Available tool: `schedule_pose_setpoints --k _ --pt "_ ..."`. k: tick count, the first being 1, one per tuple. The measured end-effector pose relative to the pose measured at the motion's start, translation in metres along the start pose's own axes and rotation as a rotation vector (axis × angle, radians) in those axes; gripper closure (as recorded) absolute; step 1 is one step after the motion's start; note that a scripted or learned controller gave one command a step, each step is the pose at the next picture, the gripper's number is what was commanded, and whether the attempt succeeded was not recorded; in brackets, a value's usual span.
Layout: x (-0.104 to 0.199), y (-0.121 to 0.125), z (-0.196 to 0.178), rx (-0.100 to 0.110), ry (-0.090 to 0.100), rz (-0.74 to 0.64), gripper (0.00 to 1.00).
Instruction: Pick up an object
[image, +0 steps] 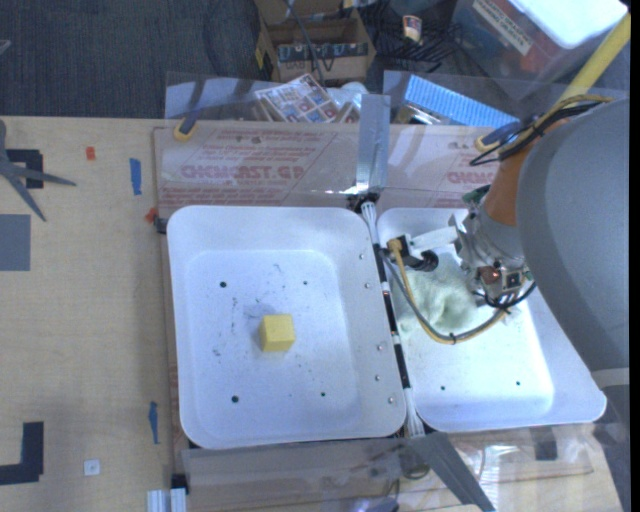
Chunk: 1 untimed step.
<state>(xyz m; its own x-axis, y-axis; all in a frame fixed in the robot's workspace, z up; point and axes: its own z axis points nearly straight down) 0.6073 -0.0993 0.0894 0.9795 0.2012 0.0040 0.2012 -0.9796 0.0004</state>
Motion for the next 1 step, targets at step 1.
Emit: schedule_pose_setpoints --k 1 --pt "0.0441 0.0055 0.0008 -0.002 0.002 -0.004 1.00"
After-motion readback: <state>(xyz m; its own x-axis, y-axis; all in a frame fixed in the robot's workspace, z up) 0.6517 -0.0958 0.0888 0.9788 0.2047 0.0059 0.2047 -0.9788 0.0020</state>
